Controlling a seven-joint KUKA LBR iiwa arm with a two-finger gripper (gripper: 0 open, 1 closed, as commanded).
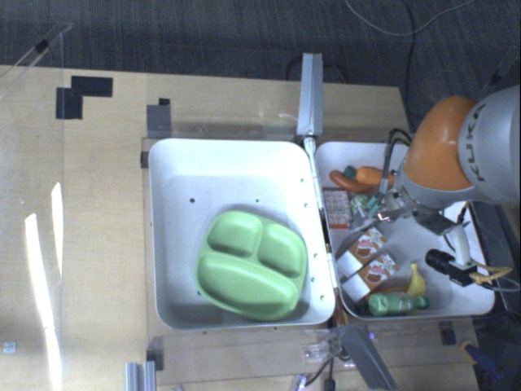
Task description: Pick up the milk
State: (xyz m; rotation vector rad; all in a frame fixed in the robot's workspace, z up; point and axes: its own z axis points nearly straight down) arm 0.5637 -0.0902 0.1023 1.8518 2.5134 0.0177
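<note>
Left bin (171, 218): holds a green divided tray (252, 263).
Arm (464, 149): reaches over the right bin (480, 300) from the right.
Gripper (376, 210): low over the clutter; finger spacing is too blurred to tell.
Milk (370, 263): probably the small cartons just below the gripper, beside a green bottle (396, 303), banana (417, 280) and carrot (362, 176).

2 white bins (163, 218) sitting side by side on the surface. Left bin holding 1 green divided tray (252, 263). Right bin holding approx 6 items: 2 small cartons (368, 261), 1 carrot (362, 176), 1 banana (416, 280), 1 green bottle (396, 303), 1 flat packet (337, 205).
</note>
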